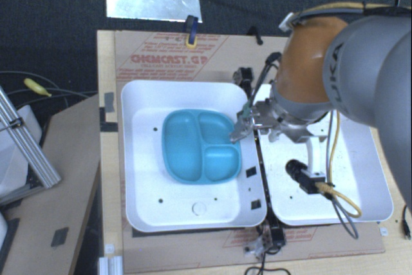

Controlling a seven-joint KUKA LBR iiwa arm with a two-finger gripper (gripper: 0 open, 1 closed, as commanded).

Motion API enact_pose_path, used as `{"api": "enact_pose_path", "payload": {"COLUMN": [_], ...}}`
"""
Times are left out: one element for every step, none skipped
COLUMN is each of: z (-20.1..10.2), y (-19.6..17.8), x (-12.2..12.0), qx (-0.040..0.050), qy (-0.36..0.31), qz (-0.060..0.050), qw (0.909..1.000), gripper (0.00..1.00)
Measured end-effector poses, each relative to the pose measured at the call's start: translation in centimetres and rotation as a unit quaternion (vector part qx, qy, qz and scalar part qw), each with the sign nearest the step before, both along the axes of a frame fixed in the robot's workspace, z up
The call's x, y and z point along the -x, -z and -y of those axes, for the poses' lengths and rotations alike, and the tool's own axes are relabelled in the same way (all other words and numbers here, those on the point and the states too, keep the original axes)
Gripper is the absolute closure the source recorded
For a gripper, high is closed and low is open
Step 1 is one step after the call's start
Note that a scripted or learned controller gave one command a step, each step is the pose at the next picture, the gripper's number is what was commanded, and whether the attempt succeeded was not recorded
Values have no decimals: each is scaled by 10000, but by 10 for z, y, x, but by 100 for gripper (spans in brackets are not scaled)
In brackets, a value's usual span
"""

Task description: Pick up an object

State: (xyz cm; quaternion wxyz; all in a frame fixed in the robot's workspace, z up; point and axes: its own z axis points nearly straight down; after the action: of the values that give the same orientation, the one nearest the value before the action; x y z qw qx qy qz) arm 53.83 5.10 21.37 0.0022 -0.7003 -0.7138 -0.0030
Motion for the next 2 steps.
{"api": "enact_pose_path", "payload": {"z": [14, -4], "y": [-146, -71], "x": [-35, -15], "qx": [31, 35], "qy": [71, 67], "qz": [100, -34], "qw": [9999, 10000], "gripper": [0, 0]}}
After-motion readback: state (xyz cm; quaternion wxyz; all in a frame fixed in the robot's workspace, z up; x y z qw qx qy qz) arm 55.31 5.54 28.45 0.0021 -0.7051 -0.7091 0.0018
